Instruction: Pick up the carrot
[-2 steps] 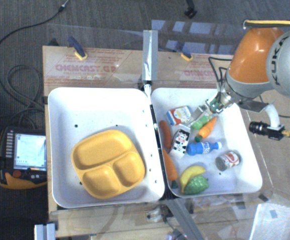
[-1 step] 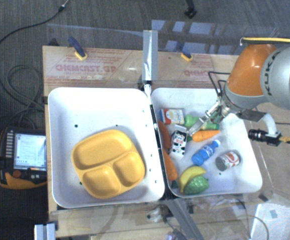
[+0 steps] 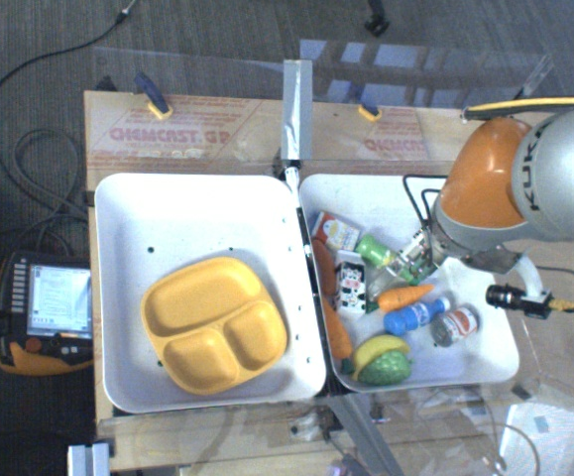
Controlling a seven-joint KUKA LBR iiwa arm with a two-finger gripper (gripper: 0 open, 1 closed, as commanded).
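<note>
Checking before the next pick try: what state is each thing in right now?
carrot: lying flat in the right bin, not lifted
tool: low over the right bin, just above the carrot
yellow tray: flat in the left bin
blue bottle: lying on its side

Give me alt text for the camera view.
The end effector hovers just above a carrot in the right bin, among a blue bottle, a banana and cartons. The left bin holds a yellow divided tray.
</note>
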